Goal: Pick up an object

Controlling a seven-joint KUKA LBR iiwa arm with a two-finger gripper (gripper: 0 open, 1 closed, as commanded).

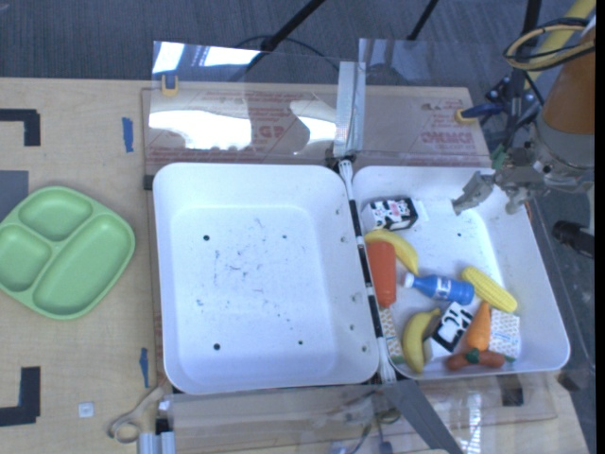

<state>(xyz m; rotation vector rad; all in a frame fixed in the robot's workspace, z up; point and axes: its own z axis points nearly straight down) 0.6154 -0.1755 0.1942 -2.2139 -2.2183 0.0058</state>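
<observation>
The right bin holds several objects. A black-and-white box lies near its back left. Below it are a yellow banana and an orange-red cylinder along the left wall. A blue and white bottle and a yellow corn cob lie mid-bin. A second banana, a black-and-white pack and a carrot crowd the front. My gripper hovers over the bin's back right corner, open, with nothing between its fingers.
The left bin sits beside the right one, sharing a middle rim. A green divided plate rests on the bench at far left. Clear panels stand behind both bins. Cables hang by the arm at upper right.
</observation>
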